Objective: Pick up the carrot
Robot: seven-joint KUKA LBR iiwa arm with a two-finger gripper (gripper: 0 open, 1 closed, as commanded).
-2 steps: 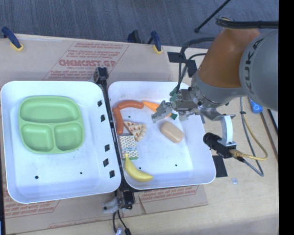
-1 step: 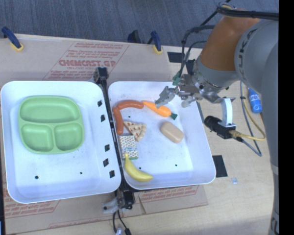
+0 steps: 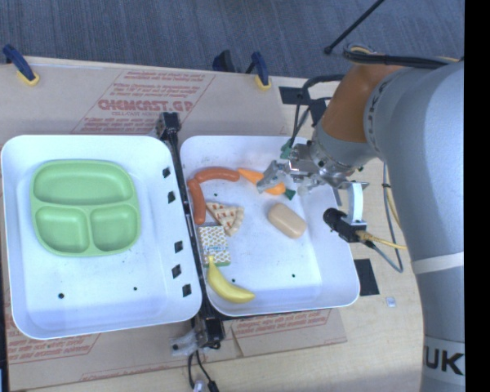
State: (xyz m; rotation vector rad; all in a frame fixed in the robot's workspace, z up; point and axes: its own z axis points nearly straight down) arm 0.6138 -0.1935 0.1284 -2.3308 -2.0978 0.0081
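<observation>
Right bin (image 3: pixel 335 288) is crowded up top: sausages (image 3: pixel 216 174), cracker (image 3: pixel 226 216) and bread roll (image 3: pixel 286 220) hem in the carrot (image 3: pixel 257 177). Banana (image 3: pixel 225 284) blocks the lower left corner, but the lower right floor is free.

Small orange carrot (image 3: pixel 257 178) with a green tip, lying flat and slanted, sitting near the far edge of the right-hand bin (image 3: pixel 335 288)
</observation>
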